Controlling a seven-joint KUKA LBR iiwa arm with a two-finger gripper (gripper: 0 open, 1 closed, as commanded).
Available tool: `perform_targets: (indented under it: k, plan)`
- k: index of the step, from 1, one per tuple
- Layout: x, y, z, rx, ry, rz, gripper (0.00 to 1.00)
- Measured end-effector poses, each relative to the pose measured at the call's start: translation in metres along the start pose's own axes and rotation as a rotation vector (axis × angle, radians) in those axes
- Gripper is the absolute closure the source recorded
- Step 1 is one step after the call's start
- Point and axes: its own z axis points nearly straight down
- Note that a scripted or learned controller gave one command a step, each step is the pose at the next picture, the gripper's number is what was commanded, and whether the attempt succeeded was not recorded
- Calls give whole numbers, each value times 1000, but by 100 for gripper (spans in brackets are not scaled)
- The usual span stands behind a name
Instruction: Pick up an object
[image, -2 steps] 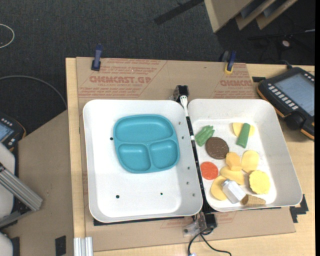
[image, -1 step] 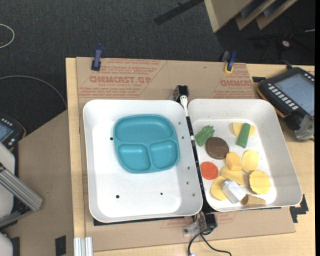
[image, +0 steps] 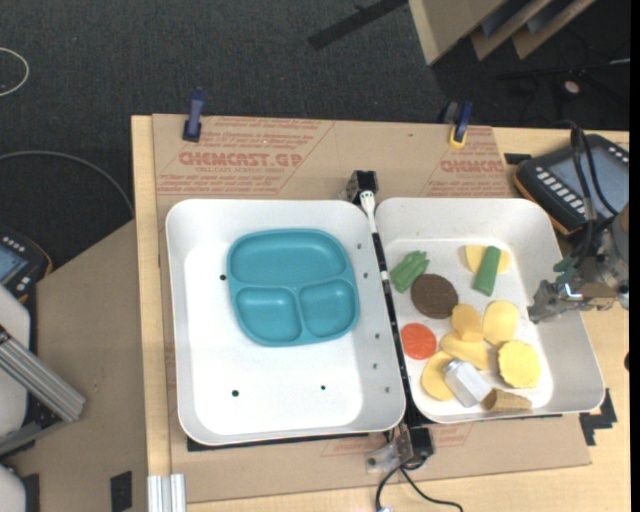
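Note:
The right bin (image: 570, 370) holds several toy food pieces. A green leafy piece (image: 408, 270) and a brown disc (image: 434, 294) lie near its left wall. At the back, a green stick (image: 487, 270) rests on a yellow piece (image: 471, 257). A red-orange disc (image: 418, 341), several yellow pieces (image: 500, 321), a grey cylinder (image: 463, 382) and a tan wedge (image: 507, 402) crowd the front. My gripper (image: 552, 298) shows at the right rim of this bin, to the right of the yellow pieces and apart from them, with nothing seen in it.
The left bin (image: 200, 330) holds a teal divided plate (image: 292, 285). A black hinge strip (image: 380, 290) runs between the bins. Blue (image: 193, 118) and yellow (image: 459, 122) clamps sit on the board's back edge. A dark keypad device (image: 570, 185) lies at the right.

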Motion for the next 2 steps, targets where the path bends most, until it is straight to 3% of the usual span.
perform_targets:
  k: [1,2]
  plan:
    - [-59,26,91,-7,-5,4,100]
    - [-3,2,159,-6,-2,-1,100]
